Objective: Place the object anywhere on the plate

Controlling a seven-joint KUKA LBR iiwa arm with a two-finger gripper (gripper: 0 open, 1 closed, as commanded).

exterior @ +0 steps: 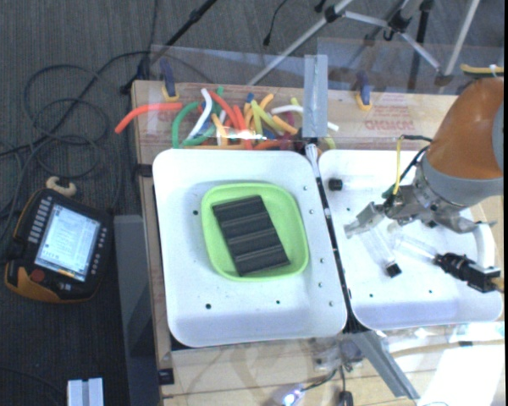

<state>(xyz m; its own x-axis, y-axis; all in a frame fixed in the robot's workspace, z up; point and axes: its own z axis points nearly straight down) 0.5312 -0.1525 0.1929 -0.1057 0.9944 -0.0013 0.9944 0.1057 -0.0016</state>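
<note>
Hovering my tool (388,216) over the right bin (364,303), I cannot tell its state. The dark ridged block (250,235) already lies on the green plate (213,201) in the left bin (178,303); reaching back could knock it off.

No legible text or labels.

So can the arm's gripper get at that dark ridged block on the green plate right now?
Probably yes: the dark ridged block lies uncovered on the green plate, open from above; the gripper is over the right bin.
</note>
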